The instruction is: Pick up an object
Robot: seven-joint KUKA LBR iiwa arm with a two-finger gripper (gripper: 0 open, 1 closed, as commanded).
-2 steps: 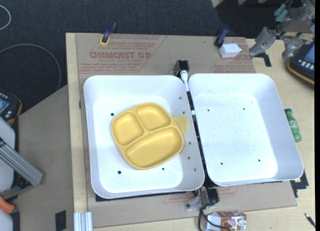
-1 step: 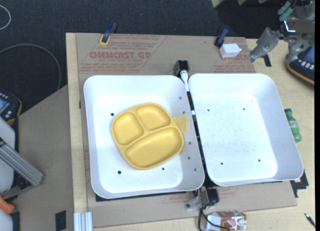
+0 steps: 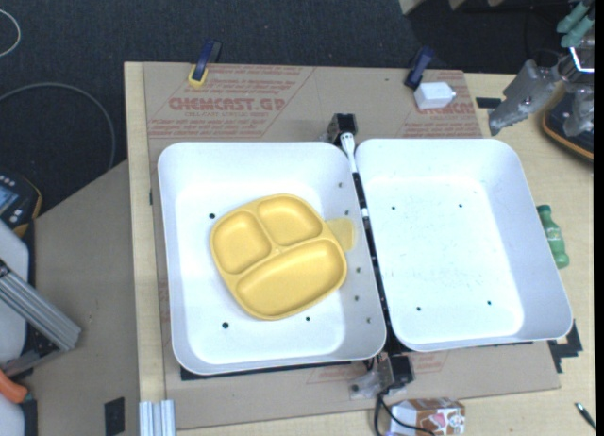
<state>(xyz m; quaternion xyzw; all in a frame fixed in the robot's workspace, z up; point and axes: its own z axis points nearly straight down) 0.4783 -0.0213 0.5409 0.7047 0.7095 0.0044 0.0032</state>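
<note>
One yellow divided plate [image 3: 276,256], with three compartments, is lying flat in the left bin [image 3: 179,236], filling its middle. A small yellowish scrap [image 3: 342,232] is touching the plate's right rim. The right bin [image 3: 528,236], one of two, is sitting just right of the plate's bin, their rims meeting at a black clip [image 3: 343,127]. One green object [image 3: 553,235] is resting beyond the right bin's far edge. The gripper [image 3: 528,94] is hanging well up and right of the plate, off both bins; whether its grip is released or clenched cannot be told.
</note>
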